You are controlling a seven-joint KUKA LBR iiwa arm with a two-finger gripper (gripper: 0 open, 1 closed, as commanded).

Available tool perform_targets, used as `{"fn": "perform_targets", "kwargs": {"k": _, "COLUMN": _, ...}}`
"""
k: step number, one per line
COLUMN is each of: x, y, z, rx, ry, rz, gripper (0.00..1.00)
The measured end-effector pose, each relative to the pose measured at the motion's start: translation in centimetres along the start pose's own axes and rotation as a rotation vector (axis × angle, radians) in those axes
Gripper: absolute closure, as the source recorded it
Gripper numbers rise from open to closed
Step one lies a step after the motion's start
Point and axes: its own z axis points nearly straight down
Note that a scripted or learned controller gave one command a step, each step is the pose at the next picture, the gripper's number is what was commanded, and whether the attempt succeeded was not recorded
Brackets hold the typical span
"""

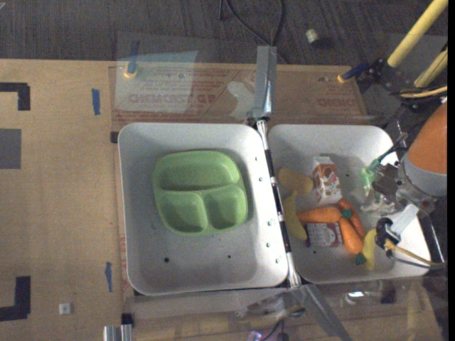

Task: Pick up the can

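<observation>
Jaw state cannot be told from this angle. Gripper [382, 189] sits over the right side of the right bin [313, 135], to the right of the can [324, 236] and not touching it. Can lies on its side near the bin's front wall, just below a carrot [321, 215]. Second carrot [350, 234] slants at the can's right. Carton [327, 180] stands behind them. Banana [291, 219] lies along the left wall. Left bin [142, 261] holds a green plate [201, 190].

Lit evenly and brightly from above, with soft, faint shadows along the inner walls of the shallow white plastic left bin [142, 254]. Shows pale glare across the clear plastic sheet [160, 84]. Looks soft and grainy throughout, perhaps blurrier toward the right edge.
</observation>
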Motion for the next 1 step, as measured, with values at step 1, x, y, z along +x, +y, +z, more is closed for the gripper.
{"fn": "perform_targets", "kwargs": {"k": 1, "x": -1.24, "y": -2.06, "z": -8.26, "rx": -0.002, "ry": -0.005, "rz": -0.448, "gripper": 1.0}}
